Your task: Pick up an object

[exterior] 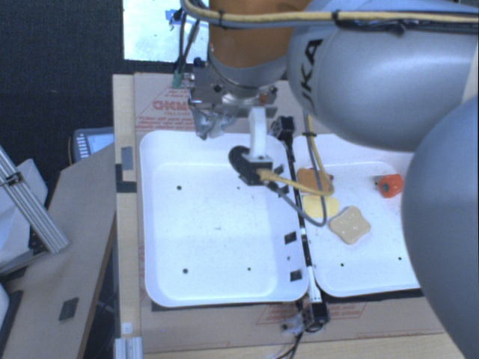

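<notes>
Toward the far edge of the bench (127, 275), above the far rim of the left bin (172, 284), the end effector (212, 123) is seen hanging from the grey arm (374, 66), just below the orange band (254, 13). Whether it is set wide or narrow cannot be told from this slanted angle. The arm is stretched in from the bench's right side, and the far right corner of the right bin (374, 279) is covered by it. A few small dark marks (179, 188) are scattered over the white floor of the left bin.

Four objects are seen in the right bin, all apart from the end effector. A tan toast-shaped piece (349, 225) is laid near the middle of that bin. A pale yellow flat piece (323, 206) is set just beside it, on the side toward the left bin. A brown-orange lump (309, 178) is found just beyond the yellow piece, toward the bench's far edge. A red-orange object (388, 186) is placed further right, close to the arm's outline.
</notes>
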